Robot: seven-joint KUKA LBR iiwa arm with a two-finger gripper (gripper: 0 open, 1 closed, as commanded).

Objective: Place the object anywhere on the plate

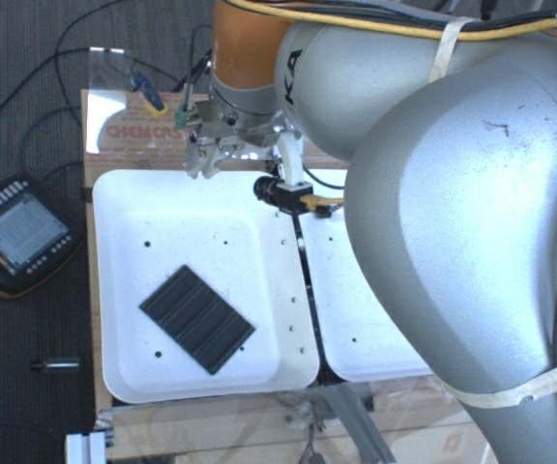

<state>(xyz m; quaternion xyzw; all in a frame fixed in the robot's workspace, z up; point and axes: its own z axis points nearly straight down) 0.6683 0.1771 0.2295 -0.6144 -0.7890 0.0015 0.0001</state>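
arm (pixel 433 162): it is reaching in from the right, looming over the right bin (pixel 356 307).
gripper (pixel 204 162): it is hovering at the left bin (pixel 124 259)'s far rim.
plate (pixel 197 318): dark, ribbed, lying flat in the left bin.

The arm (pixel 453 191) is bulky, smooth silver-grey casing with an orange band (pixel 249 27) above the wrist — black letters beside it. Yellow and black cables run over it; pale straps wrap the housing.
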